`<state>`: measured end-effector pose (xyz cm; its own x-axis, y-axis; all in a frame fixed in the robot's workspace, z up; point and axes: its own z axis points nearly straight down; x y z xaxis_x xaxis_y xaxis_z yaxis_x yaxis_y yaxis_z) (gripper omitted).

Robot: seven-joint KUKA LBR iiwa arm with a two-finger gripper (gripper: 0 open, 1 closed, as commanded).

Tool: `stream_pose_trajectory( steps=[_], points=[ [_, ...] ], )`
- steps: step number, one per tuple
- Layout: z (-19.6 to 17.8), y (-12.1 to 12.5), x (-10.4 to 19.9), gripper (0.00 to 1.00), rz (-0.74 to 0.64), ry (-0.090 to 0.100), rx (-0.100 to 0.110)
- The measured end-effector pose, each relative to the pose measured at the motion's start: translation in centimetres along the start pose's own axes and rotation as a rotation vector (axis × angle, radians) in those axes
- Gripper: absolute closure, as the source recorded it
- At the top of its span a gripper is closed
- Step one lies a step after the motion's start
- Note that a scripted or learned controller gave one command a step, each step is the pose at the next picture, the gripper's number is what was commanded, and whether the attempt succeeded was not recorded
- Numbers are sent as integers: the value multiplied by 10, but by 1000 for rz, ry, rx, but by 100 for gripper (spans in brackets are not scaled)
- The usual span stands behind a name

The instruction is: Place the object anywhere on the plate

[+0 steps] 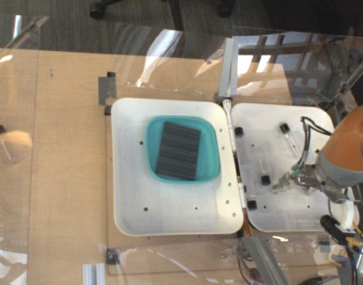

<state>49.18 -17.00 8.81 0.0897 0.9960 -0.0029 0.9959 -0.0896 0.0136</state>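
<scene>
A teal plate (211, 159) with rounded corners lies in the left white bin (131, 200), toward its back. A dark grey ribbed rectangular block (179, 151) rests flat on the plate, roughly in its middle, slightly turned. My gripper (286, 184) hangs low over the right bin (288, 215), near its right side, well apart from the plate and the block. The grey arm with its orange band (351, 142) comes in from the right edge. Nothing shows in the gripper.
A metal divider post (229, 70) stands between the bins at the back. Small black studs (265, 180) dot the right bin's floor. Clear plastic walls (300, 58) rise behind the bench. Cables (309, 132) run along the arm.
</scene>
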Motion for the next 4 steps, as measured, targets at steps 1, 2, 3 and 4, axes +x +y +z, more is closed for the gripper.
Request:
stream_pose_trajectory(
  steps=[1,2,3,4],
  points=[
    [-62,1,-33,0,-92,2,9],
    [1,3,-36,0,-111,1,3],
    [1,4,-38,0,-382,-2,-2],
    [0,4,-37,0,-422,-2,-2]
  ],
)
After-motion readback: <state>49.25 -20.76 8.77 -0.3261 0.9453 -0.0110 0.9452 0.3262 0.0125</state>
